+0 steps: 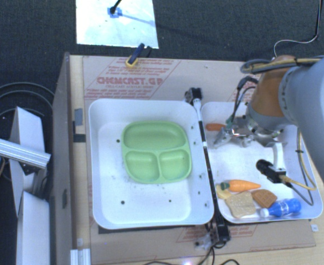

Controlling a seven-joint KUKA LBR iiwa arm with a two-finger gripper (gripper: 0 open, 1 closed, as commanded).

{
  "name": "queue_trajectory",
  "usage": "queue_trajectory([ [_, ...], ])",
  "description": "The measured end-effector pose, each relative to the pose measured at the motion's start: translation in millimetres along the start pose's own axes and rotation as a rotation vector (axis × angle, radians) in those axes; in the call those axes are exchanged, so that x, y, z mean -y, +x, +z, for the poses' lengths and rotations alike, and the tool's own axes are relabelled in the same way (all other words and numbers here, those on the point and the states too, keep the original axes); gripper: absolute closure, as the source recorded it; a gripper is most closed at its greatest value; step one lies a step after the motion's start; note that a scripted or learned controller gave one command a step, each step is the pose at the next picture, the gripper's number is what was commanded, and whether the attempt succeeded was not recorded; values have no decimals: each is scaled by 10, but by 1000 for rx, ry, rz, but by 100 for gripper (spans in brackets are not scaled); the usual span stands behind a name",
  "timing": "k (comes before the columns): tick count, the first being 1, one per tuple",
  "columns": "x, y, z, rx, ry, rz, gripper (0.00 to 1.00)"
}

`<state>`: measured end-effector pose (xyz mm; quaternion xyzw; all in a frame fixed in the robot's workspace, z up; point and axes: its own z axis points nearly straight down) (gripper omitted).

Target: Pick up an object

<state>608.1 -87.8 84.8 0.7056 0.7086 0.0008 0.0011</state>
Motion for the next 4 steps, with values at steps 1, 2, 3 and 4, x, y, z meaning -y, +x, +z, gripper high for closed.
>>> queue_trajectory([
  [1,-530,-31,42,-5,41,7,0],
  [2,-614,-547,-719,2,-3,2,0],
  [3,-639,-137,-138,2,-10,2,0],
  [4,-648,-363,-70,3,-12,0,0],
])
